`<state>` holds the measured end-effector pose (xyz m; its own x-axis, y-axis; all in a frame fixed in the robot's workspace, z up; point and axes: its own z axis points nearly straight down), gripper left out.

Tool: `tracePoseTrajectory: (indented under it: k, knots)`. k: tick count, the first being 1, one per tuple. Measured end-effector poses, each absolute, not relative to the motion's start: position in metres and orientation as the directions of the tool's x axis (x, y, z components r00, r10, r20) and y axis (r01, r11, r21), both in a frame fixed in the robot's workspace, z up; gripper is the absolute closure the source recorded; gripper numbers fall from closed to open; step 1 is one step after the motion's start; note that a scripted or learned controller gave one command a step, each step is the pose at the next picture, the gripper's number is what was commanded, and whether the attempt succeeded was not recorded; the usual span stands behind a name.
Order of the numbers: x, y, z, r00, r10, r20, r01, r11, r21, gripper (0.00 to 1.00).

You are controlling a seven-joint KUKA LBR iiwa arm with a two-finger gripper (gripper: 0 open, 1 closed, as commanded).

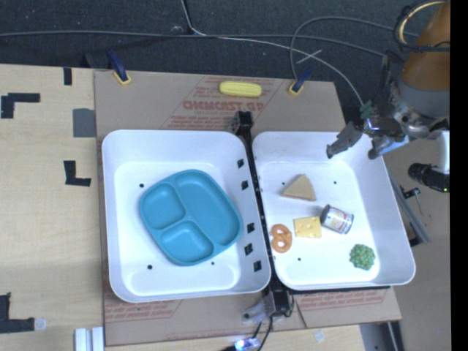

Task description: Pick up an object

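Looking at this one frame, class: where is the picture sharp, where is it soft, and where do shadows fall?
Camera view: even, soft light; the blue plate and cheese slice read fairly sharp, the gripper and arm's orange band look blurred; faint shadows hug the right bin rims.
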<state>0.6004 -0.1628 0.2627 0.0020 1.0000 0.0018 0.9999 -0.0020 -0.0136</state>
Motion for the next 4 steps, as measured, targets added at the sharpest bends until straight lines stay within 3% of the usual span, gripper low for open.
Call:
tracePoseTrajectory:
  k: [1, 2, 4]
  knots:
    - [0.603, -0.162, 0.27, -0.001, 1.0, -0.001, 1.0, 0.001, -0.001, 0.0]
    - [0.594, -0.16, 0.223, -0.001, 1.0, 0.0, 1.0, 0.001, -0.006, 0.0]
    - [0.601, -0.157, 0.116, -0.001, 1.0, -0.001, 1.0, 0.001, -0.005, 0.0]
